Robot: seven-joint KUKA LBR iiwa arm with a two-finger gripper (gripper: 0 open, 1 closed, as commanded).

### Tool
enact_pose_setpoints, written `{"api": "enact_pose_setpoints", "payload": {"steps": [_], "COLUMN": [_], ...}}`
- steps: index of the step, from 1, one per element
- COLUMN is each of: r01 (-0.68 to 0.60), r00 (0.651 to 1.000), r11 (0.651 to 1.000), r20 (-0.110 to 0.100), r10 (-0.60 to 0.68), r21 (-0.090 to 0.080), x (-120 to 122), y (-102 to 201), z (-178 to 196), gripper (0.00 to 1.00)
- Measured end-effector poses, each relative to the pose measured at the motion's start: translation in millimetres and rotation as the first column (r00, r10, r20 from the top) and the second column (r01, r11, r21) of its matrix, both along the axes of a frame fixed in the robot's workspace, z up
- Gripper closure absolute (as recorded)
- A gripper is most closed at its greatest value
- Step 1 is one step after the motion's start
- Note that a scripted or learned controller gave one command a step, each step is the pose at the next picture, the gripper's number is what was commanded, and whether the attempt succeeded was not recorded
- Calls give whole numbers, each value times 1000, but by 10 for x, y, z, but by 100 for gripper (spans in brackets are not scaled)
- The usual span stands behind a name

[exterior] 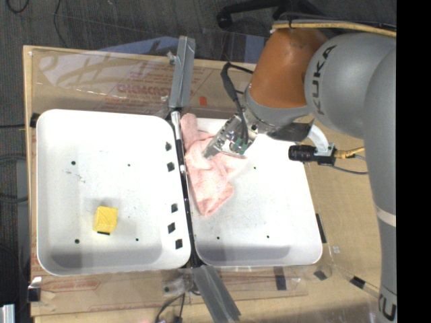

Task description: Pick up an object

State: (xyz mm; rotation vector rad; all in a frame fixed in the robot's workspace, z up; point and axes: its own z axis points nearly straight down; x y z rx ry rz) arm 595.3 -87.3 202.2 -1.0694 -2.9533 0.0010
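1. From my remote station I saw the gripper (pixel 227 144) low over the right bin (pixel 289 227), near that bin's upper left corner, at the end of the grey arm (pixel 350 66) that reached in from the right.
2. I could not tell how the pincer was set — wide, narrow or closed on anything — because the wrist hid most of it from the overhead camera.
3. The gripper sat directly over the pink cloth (pixel 205 180), at the cloth's upper right part, and it looked to be touching or pressing into the fabric; I could not make out fabric caught in it.
4. The pink cloth lay crumpled in the right bin, hard against the bin's left wall, stretching from the upper left corner down towards the middle of that wall.
5. The orange band (pixel 286 69) above the wrist was just up and to the right of the gripper, with a black cable looping beside it.
6. A small black fitting (pixel 306 154) with a yellowish lead stuck out to the right of the wrist, over the right bin's far edge.
7. In the left bin (pixel 67 147) a small yellow block (pixel 106 219) rested near the lower left — well apart from the gripper and the cloth.
8. Both bins sat side by side on the bench (pixel 101 79), meeting along a metal divider (pixel 180 79).
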Motion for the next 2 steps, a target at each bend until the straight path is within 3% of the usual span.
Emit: {"api": "enact_pose_setpoints", "payload": {"steps": [1, 2], "r01": [-161, -166], "r00": [987, 986], "r11": [987, 986], "r20": [3, 5], "r10": [161, 166], "r21": [-1, -2], "x": [-87, -75], "y": [-102, -96], "z": [-1067, -961], "gripper": [100, 100]}}
